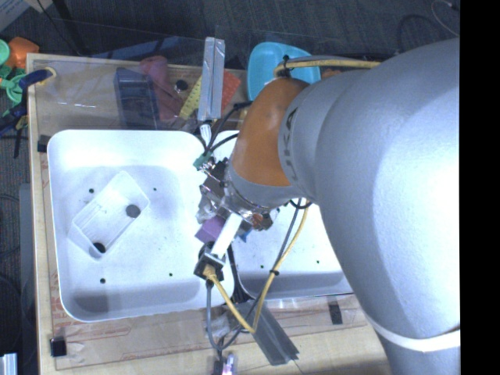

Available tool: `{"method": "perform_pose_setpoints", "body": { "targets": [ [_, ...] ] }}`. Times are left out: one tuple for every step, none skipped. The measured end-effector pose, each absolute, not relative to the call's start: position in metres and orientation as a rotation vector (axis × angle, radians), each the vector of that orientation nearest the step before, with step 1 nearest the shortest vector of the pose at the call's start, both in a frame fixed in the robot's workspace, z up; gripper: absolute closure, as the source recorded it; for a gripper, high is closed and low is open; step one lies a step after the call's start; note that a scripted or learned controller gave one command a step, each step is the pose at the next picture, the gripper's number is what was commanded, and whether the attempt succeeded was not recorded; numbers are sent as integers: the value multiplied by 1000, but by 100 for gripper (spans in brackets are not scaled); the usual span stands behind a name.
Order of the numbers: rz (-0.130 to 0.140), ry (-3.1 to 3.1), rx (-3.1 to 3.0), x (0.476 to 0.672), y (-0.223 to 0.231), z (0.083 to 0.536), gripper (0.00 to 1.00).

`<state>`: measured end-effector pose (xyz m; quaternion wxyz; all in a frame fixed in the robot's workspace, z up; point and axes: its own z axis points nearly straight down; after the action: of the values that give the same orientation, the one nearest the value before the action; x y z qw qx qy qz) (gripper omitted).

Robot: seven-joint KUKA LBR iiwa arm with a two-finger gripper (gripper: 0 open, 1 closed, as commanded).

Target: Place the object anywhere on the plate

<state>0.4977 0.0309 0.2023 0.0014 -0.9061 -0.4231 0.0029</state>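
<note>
- At the near edge, the wooden bench is seen below both bins, with a grey metal bar lying slanted on it.
- The left bin is seen in full; of the right bin a strip of floor is seen under the arm.
- The arm is reached in from the right, its orange band bent down over the rim between the two bins.
- The gripper is held over that shared rim. Whether it is spread or closed cannot be told, since it is masked by the wrist.
- A small purple object is seen just below the gripper, above the rim and well apart from the plate. Whether it is gripped cannot be told.
- A white rectangular plate is laid at a slant on the floor of the left bin, towards its left side.
- A small grey round thing and a dark spot are seen on the plate; what they are cannot be told.
- Beyond the bins, a dark see-through box, an upright grey bar and a light blue plastic thing are seen.
</note>
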Motion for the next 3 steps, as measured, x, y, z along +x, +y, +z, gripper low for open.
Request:
{"method": "perform_pose_setpoints", "body": {
  "targets": [
    [1,-1661,-2666,477,102,247,100],
    [8,-1687,-2648,529,28,213,100],
    [8,-1851,-2534,581,104,230,100]
  ]
}}
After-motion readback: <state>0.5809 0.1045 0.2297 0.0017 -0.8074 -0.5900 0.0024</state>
